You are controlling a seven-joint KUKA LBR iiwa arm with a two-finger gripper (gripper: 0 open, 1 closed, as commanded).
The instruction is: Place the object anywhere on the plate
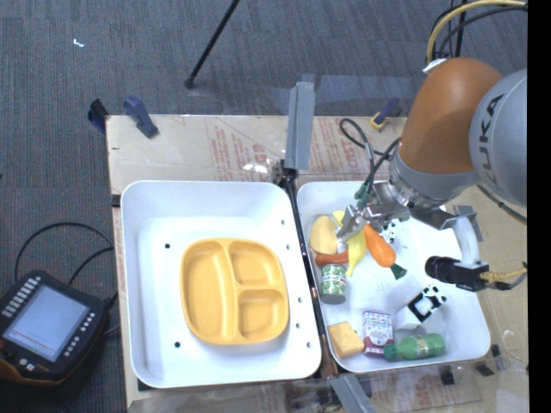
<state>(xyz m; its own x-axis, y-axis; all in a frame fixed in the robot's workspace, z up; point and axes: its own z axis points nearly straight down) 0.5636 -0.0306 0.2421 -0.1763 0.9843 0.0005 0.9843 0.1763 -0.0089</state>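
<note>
A yellow plate [234, 291] with three compartments lies in the left white bin [146, 213]. The right white bin [469, 317] holds the loose objects. My gripper [355, 220] hangs low over the upper left part of the right bin. It sits just beside the top end of an orange carrot [380, 248] and above a pale yellow fruit [324, 234]. The wrist hides whether it touches either of them. Nothing lies on the plate.
Under the gripper lie a red-orange piece [331, 259], a yellow banana-like piece [354, 258] and a small green can [332, 284]. A cheese block [345, 339], a red-and-white carton [376, 331], a green bottle [416, 347] and a black-and-white cube [428, 302] sit along the bin's front.
</note>
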